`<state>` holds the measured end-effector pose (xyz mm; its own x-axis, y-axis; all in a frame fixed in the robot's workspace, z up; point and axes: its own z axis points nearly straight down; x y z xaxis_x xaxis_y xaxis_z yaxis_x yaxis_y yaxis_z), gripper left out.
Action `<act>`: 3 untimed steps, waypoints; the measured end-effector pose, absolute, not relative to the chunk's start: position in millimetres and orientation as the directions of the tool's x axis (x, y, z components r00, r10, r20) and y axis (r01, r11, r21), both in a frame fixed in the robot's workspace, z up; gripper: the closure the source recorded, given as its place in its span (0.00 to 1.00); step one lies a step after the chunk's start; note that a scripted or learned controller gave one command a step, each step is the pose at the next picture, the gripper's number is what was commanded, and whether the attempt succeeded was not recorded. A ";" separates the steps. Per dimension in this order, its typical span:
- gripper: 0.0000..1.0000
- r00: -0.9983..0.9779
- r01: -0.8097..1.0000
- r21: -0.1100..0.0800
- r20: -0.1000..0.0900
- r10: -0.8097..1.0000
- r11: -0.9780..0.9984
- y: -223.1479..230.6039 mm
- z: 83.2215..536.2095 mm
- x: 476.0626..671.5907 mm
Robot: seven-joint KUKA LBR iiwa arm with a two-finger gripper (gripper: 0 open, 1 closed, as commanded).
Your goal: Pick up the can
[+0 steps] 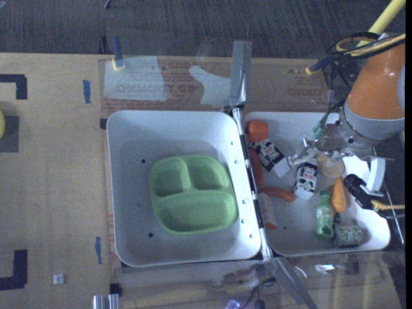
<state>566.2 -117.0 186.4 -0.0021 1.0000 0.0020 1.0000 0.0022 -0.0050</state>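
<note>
- The gripper [320, 154] hung over the right bin [380, 240], in that bin's upper middle part, below the arm's orange band [380, 85] and grey wrist.
- Whether its fingers were open or closed could not be told; metal parts and cabling hid the tips, and nothing could be made out between them.
- The can [348, 235] lay on its side well away from the gripper, toward the near right corner of the right bin, apart from the fingers.
- Just beside the can, on the side nearer the gripper, stood a green bottle [324, 215], its top pointing roughly back toward the gripper.
- An orange carrot-shaped piece [338, 196] lay between the gripper and the can, close to the bottle's upper end.
- A small black-and-white carton [305, 179] sat just below the gripper, slightly to the left in the view.
- A second black-and-white carton [271, 154] lay to the gripper's left, near the wall between the bins.
- An orange-red object [257, 131] lay beyond that carton, up in the bin's far left corner.
- A thin red piece [279, 194] lay below and left of the gripper, near the first carton.
- Far to the gripper's left, the left bin [122, 134] held a green divided plate [192, 194].
</note>
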 end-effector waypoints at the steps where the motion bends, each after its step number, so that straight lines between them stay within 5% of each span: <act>1: 0.00 0.018 1.000 -0.005 0.001 1.000 -0.018 -116.3 144.0 537.3; 2: 0.00 -0.037 0.999 0.004 0.000 0.999 0.037 -164.9 85.6 498.8; 3: 0.00 -0.173 0.985 0.005 -0.002 0.985 0.173 -176.1 85.4 554.6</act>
